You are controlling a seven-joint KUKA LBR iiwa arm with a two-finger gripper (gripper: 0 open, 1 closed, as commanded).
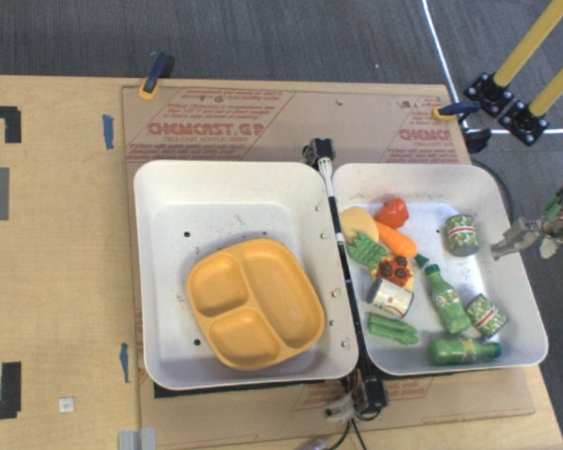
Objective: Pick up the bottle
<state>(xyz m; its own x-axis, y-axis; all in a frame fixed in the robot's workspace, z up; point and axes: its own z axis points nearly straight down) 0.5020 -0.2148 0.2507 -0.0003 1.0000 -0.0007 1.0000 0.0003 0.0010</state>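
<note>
bottle (446, 298) lies cap toward upper-left

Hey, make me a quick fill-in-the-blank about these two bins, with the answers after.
1. The yellow tray lies in the ____ bin.
2. The bottle lies in the ____ bin.
3. The bottle's colour is ____.
4. The gripper is at the right bin's ____ rim.

Answers: left; right; green; right

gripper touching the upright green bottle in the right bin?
Apart. The camera view shows the gripper at the right bin's rim, with bare white floor between it and the green bottle.
</note>
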